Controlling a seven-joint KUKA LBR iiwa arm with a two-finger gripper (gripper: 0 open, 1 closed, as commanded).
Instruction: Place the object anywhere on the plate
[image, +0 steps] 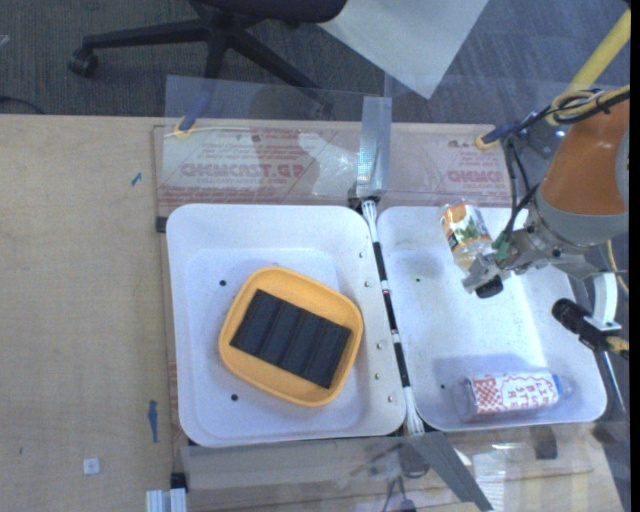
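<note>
A yellow square plate (236, 318) sits in the left bin (195, 240), and a dark ridged slab (293, 338) lies flat on it. In the right bin (430, 350), near the back, a small orange, green and white packet (465, 232) stands tilted. My gripper (487, 268) hangs just right of and below this packet, very close to it or touching it. Whether it grips the packet is not visible. A clear bottle with a red and white checked label (510, 392) lies on its side at the front of the right bin.
The bins' shared wall (385, 300) runs between plate and packet. A metal post (375, 150) stands behind the bins at the middle. Cables (520, 170) hang from the arm (590, 175) over the right bin's back right corner.
</note>
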